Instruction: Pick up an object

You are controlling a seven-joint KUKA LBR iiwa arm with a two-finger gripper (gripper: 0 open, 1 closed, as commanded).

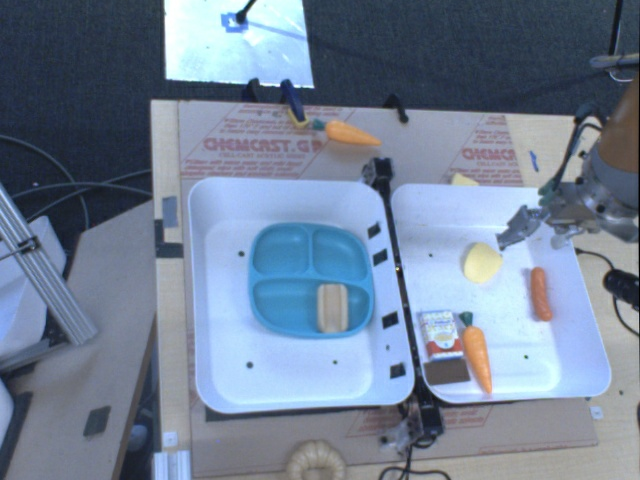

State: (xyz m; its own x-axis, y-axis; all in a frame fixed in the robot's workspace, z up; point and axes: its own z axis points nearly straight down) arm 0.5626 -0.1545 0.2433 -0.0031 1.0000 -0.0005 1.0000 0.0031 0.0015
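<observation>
The right bin [590, 363] holds a pale yellow rounded object [482, 262], an orange sausage-shaped piece [540, 294], a toy carrot [476, 356], a small printed packet [438, 330] and a dark block [447, 371]. My gripper [538, 232] hangs over the bin's upper right part, just right of and above the yellow object and above the orange piece. It is open, with nothing between its fingers. The arm's grey wrist [612, 183] comes in from the right edge.
The left bin [215, 268] carries a blue divided plate [290, 268] with a tan bread-like piece [332, 307] in it. A second carrot [345, 133] lies on the board behind the bins. A small yellow piece [463, 179] sits at the right bin's far rim.
</observation>
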